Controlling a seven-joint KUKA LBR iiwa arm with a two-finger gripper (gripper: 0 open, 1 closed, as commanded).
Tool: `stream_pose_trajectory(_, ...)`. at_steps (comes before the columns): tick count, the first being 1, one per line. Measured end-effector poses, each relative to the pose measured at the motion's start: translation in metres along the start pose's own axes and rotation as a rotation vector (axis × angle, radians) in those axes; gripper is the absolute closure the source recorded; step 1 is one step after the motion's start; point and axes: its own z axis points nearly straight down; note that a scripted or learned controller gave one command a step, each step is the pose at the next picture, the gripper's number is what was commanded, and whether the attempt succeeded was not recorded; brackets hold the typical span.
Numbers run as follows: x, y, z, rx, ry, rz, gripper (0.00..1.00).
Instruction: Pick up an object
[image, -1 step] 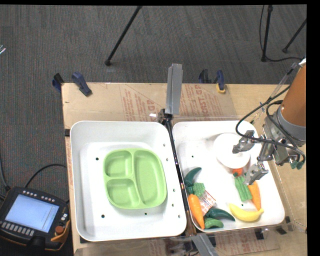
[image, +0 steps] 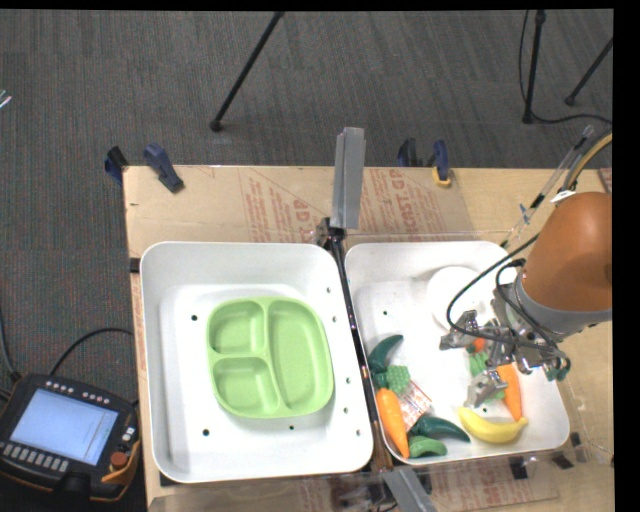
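Over right bin: claw (image: 497, 362) hangs low among toy food, above a carrot (image: 511, 390) beside the banana (image: 492, 426).
Carrot: likely light, stiff, slick plastic; tapered, so best taken across the thick middle.
Claw state: cannot tell how wide it stands; nothing seen clamped in it.
Arm: enters from right, wrist bent down, orange band (image: 570, 255) above.
Left bin: green tray (image: 270, 357).

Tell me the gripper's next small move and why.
Probably a short descent straight down. The gripper hangs in the right bin, right over a carrot with a banana just beyond it. Nothing shows between its fingers, so lowering onto the carrot looks like the nearest chance of a grasp.
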Motion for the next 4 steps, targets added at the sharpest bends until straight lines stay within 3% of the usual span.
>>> stream_pose_trajectory(1,0.012,-0.033,0.058,0.004,-0.01,0.076,0.0)
stream_pose_trajectory(2,0.008,-0.03,0.045,0.005,-0.018,0.067,1.0)
stream_pose_trajectory(3,0.008,-0.029,0.045,0.004,-0.018,0.065,0.0)
stream_pose_trajectory(4,0.007,-0.028,0.036,0.004,-0.02,0.057,1.0)
